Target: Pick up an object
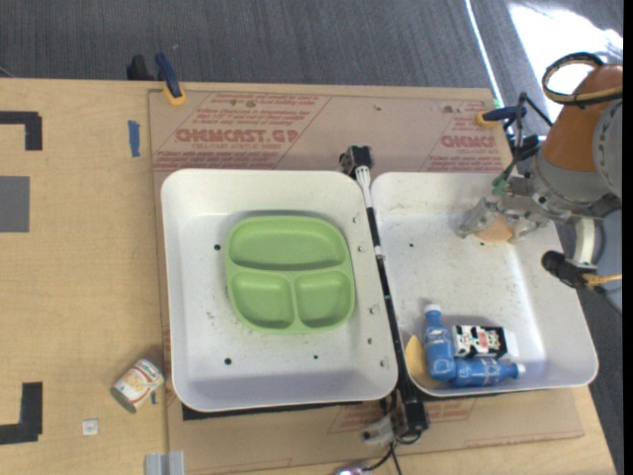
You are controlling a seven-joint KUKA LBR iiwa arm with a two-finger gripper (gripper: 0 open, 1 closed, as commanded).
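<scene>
My gripper (497, 220) hangs low over the far part of the right bin (554, 315), reaching in from the right. Directly beneath it lies a small tan object (493, 231), partly covered by the gripper, and I cannot tell whether the two touch. At the near side of the same bin sit a blue bottle (438, 348), a second blue bottle (487, 372) lying flat, a black-and-white box (480, 340) and a yellow piece (413, 360) at the bin's left wall.
The left bin (193, 216) holds a green divided plate (290, 270). A small carton (136, 384) lies on the bench at the near left. Clamps (170, 79) stand at the board's far corners. A black bracket (356, 158) joins the bins.
</scene>
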